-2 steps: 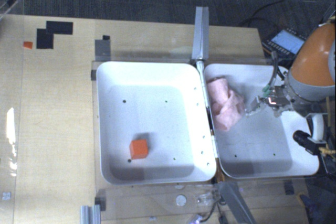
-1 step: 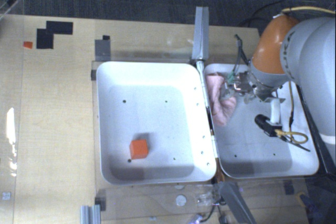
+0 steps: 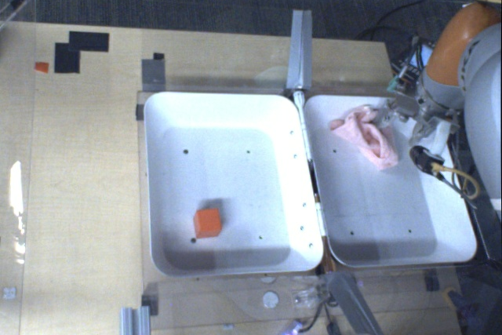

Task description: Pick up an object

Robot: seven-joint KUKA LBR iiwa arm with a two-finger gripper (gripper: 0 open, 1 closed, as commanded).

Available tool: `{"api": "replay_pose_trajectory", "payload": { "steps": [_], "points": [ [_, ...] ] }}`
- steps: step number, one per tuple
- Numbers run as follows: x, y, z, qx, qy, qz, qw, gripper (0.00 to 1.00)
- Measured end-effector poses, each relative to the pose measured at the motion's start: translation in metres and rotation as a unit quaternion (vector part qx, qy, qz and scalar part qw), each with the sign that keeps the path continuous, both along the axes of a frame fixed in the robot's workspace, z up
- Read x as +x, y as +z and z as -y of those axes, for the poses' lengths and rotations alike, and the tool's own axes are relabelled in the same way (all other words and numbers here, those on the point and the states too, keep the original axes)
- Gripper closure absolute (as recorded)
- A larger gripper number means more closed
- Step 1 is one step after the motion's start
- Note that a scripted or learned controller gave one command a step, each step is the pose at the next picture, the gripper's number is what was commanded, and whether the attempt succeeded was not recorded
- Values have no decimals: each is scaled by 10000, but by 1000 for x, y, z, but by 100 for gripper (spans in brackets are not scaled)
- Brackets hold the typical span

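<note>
Camera view, my claw [image 3: 390, 115]: at the right bin's [image 3: 392, 247] far right corner, touching the pink cloth [image 3: 365, 136]; grip state cannot be told.
Pink cloth: crumpled in the right bin's far half.
Orange block [image 3: 208, 223]: left bin [image 3: 227, 169], near side.

Two white bins: right bin [image 3: 392, 239] under gripper [image 3: 390, 115], left bin [image 3: 227, 121] farther out on gripper's far side.
One pink cloth [image 3: 367, 137], touching gripper, in right bin.
One orange block [image 3: 208, 223], well apart from gripper, in left bin.
One arm [image 3: 463, 51], one gripper.
</note>
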State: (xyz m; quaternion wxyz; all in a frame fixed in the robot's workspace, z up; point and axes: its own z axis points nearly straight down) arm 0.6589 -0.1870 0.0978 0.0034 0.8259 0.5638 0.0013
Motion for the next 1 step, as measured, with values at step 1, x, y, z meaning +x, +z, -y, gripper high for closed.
{"api": "replay_pose_trajectory", "payload": {
  "steps": [1],
  "points": [
    [-18, -4, -62, -22, 1505, 76, 9886, 0]
  ]
}}
